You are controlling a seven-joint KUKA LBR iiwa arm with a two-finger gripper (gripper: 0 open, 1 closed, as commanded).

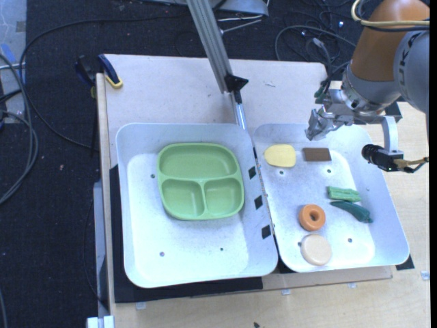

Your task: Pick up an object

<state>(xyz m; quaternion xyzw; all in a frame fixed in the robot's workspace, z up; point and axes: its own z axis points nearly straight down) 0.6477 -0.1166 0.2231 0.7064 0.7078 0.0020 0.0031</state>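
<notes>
The arm reached in from the right, and its gripper (318, 125) hung over the far end of the right bin (382, 203). From where I stood I could not tell if its tips were apart or together, because the view was too small and dark there. I saw nothing held in it.

The closest thing to it was the brown block (317, 155), lying flat just below the gripper. The yellow piece (280, 156) lay just beside the block, a bit to the left. I think the block was the one it was going for. To do that well, it should come straight down over the middle of the block and pinch it across its short sides. It should also stay away from the bin wall.

The block looked flat, hard and square-edged. The yellow piece looked smooth and round like a lemon, so it might roll. Nearer to me sat an orange ring (312, 216) with a hole in it, a pale round disc (316, 249) and two green bits (347, 202). In the left bin (136, 251) lay a green tray (201, 181) with three parts, smooth like plastic.
</notes>
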